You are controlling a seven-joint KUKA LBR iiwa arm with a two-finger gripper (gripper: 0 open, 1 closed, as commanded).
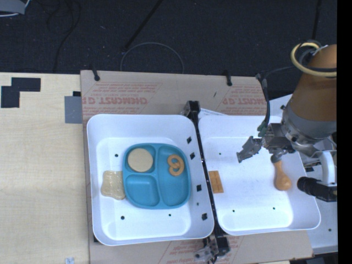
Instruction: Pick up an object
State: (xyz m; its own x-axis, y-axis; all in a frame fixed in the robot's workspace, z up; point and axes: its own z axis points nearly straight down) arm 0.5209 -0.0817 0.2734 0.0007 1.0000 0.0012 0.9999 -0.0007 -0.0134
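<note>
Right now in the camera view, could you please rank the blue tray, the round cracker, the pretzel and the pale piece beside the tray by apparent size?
1. blue tray, clearly largest.
2. round cracker and pale piece: they look alike in size, so I won't rank them.
3. pretzel, smallest.

The bench [38,164] is pale wood with a few dark rectangular marks near its upper left. A sheet of brown cardboard [165,95] with red lettering lies under two shallow white bins. The left bin [104,224] and the right bin [247,221] sit side by side, joined by a black clamp strip [199,164] along their shared edge. Beyond the bench, a dark floor [165,26] carries loose black cables [151,54].
</note>
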